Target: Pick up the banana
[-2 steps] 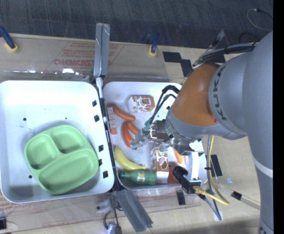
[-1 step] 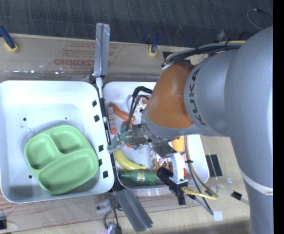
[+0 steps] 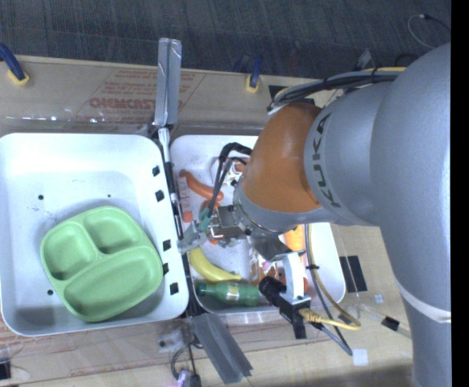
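Nearest the camera's lower edge, a grey ramp-like strip (image 3: 220,347) juts from the seam between the two bins over the brown tabletop (image 3: 97,361), and a yellow cable (image 3: 331,322) curls just past the right bin's near wall. Inside that right bin (image 3: 188,153), along its near side, lies a dark green bottle (image 3: 230,294) on its side, and touching it just beyond is the banana (image 3: 209,268), a yellow curve lying flat on the bin floor toward the bin's left wall. Directly above the banana hangs the end effector (image 3: 210,228), a cluster of metal and wiring at the tip of the grey arm (image 3: 396,160); whether it is spread or pressed together cannot be told from this angle, and nothing is visibly caught in it, with the banana lying apart from it. An orange object (image 3: 295,238) peeks out beside the arm's lower edge, and a reddish orange item (image 3: 205,189) lies farther back in the same bin, partly covered by the wrist. The arm's orange band (image 3: 279,164) bulks over much of the right bin. In the left bin (image 3: 25,176) sits a light green divided plate (image 3: 103,262) with three compartments, toward the near side. Farther back, a grey upright bar (image 3: 168,83) rises at the seam, and blue clamps (image 3: 10,63) grip the tabletop's far edge.
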Controlling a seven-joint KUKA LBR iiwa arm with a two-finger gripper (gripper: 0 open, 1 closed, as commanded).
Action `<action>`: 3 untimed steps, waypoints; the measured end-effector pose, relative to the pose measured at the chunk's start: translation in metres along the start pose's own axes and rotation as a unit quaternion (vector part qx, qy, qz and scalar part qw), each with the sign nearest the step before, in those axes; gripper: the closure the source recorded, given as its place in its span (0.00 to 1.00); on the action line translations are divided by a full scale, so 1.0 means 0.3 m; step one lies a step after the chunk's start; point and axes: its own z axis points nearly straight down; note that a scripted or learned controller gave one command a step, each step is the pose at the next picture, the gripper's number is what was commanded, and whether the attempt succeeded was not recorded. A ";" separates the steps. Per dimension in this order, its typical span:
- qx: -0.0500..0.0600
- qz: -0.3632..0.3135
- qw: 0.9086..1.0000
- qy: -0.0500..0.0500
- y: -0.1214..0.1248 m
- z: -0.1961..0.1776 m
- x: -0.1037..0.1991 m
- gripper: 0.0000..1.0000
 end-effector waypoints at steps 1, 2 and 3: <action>0.000 0.000 1.000 0.000 0.000 0.000 0.000 0.00; -0.001 -0.087 0.996 -0.001 0.046 -0.133 -0.073 0.00; 0.000 -0.144 0.990 -0.001 0.012 0.001 0.174 0.00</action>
